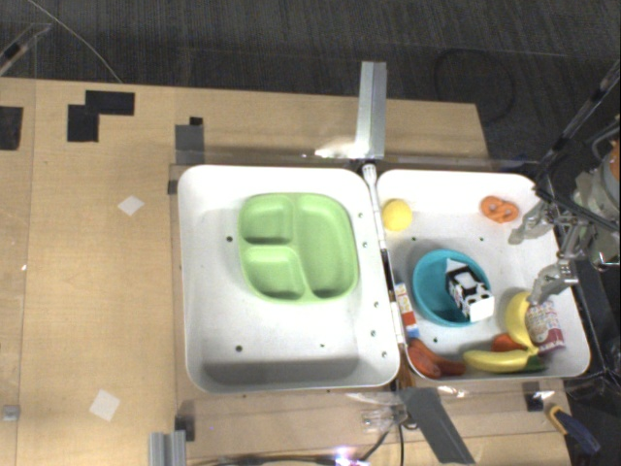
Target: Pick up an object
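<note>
At the right edge of the frame, the pincer [549, 250] hung over the right bin [456, 184], its two grey fingers spread wide apart with nothing between them; one fingertip [529, 226] sat higher in the frame, the other lower, just above a small can with a red-and-white label [545, 324]. The label's writing was too small to read.

Lower in that bin, a teal bowl [437, 289] held a small black-and-white box [468, 291] whose markings could not be made out. A yellow banana [500, 360] lay along the bin's bottom edge, a second yellow piece [517, 316] curved beside the can, and a red-brown item [429, 359] rested at the lower left corner. A yellow ball [396, 215] lay near the upper left of the bin, and an orange pretzel-shaped thing [500, 209] sat toward the upper right.

Left of centre, the left bin [209, 289] carried a green divided tray [296, 246]. Both bins stood on the tan desk [87, 289], which bore black square patches [97, 110] at the upper left.
</note>
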Controlling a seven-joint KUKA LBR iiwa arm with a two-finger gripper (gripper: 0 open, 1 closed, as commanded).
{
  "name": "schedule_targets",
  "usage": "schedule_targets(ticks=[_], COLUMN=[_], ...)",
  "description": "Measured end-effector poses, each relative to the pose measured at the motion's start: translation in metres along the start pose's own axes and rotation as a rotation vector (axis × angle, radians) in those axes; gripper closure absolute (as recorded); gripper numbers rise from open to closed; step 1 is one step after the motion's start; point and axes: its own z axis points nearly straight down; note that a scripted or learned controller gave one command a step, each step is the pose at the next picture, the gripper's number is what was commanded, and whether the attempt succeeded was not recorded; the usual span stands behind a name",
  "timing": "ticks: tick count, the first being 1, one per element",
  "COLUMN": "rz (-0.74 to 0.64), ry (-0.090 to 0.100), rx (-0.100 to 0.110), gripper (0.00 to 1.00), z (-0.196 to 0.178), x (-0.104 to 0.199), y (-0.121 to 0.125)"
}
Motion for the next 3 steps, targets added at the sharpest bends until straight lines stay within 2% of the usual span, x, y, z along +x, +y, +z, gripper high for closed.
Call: schedule_targets(ticks=[1,2,3], rz=[0.003,0.276,0.101], ry=[-0.004,0.012,-0.009], rx=[0.0,0.0,0.001], gripper=[0.0,0.0,0.0], z=[0.161,0.18,0.181], x=[-0.015,-0.094,-0.096], y=[0.02,0.005,0.05])
